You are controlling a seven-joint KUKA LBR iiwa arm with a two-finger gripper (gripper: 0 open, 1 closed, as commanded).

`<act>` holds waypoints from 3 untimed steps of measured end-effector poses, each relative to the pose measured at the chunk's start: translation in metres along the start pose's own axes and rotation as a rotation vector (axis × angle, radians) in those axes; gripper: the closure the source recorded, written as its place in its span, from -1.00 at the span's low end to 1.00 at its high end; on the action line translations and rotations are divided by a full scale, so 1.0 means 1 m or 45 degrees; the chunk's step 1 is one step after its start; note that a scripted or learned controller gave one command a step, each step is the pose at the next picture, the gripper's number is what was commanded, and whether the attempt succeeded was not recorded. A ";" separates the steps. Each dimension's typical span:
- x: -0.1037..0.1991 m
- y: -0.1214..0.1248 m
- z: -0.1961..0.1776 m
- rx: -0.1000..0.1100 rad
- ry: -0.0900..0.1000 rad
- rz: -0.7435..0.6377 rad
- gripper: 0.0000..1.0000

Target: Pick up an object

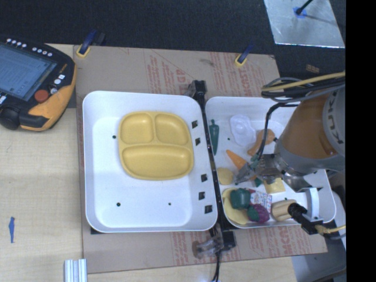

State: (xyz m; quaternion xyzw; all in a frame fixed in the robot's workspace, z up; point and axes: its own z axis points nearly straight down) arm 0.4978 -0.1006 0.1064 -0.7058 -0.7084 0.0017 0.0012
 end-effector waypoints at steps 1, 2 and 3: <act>0.007 0.061 0.015 -0.007 0.001 -0.003 -1.00; 0.009 0.039 0.015 0.003 0.002 0.001 -1.00; 0.008 0.040 0.004 0.002 0.001 -0.001 1.00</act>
